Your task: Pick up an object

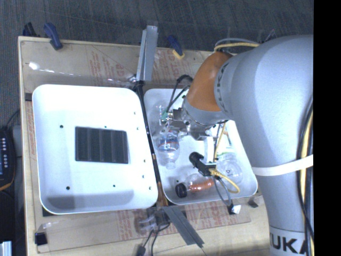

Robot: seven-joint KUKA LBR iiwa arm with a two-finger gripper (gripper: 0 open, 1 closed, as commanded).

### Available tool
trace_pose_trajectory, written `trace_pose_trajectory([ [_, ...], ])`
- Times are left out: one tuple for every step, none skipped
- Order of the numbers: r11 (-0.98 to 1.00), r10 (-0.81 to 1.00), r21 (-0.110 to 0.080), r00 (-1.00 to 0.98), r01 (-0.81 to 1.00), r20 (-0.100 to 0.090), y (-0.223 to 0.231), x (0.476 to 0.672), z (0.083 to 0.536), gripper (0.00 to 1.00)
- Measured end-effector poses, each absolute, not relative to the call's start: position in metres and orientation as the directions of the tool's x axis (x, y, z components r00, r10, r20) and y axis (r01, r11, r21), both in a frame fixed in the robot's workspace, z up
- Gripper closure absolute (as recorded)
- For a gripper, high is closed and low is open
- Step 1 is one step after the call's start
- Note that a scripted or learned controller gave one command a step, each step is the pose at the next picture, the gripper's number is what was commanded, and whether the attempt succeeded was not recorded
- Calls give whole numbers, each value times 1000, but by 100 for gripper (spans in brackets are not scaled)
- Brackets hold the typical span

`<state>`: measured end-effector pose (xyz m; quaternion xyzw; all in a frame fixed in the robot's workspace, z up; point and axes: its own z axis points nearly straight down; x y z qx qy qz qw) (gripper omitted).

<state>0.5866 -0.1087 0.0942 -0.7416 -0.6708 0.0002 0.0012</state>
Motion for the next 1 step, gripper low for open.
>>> trace_pose_trajectory([
  [84, 996, -12, -84, 996, -1, -93, 639, 192, 100],
])
